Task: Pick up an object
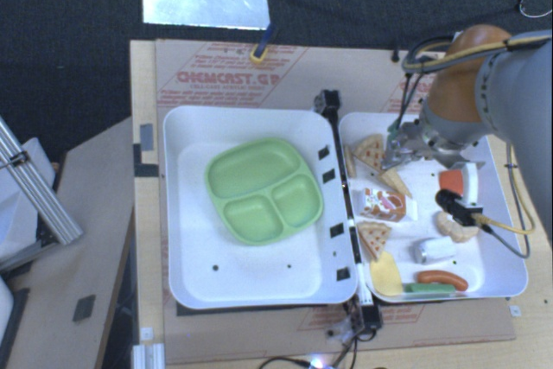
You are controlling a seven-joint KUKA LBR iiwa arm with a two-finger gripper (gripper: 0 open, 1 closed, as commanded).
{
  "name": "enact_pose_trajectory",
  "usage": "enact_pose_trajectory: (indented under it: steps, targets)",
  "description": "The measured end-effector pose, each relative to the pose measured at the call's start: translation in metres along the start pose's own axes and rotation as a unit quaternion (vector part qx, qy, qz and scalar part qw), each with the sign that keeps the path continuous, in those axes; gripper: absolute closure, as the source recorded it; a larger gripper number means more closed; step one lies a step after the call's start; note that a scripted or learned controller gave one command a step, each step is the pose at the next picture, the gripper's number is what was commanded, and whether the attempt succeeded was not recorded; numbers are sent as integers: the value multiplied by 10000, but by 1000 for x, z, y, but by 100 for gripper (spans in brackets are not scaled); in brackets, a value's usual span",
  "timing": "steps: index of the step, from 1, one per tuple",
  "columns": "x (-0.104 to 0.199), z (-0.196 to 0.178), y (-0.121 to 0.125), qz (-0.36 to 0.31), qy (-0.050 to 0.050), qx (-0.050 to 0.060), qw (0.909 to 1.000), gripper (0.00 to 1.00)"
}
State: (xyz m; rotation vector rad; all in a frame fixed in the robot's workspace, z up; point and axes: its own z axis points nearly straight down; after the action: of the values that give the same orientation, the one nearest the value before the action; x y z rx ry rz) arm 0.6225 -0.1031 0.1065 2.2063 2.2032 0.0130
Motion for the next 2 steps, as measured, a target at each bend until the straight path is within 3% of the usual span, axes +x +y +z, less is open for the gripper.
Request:
enact_pose_trajectory:
  steps: [1,2]
  targets:
    - [2,-63,-2,-27,52,86,9999,100]
    - [1,-117,1,-32,49,76,10000,100]
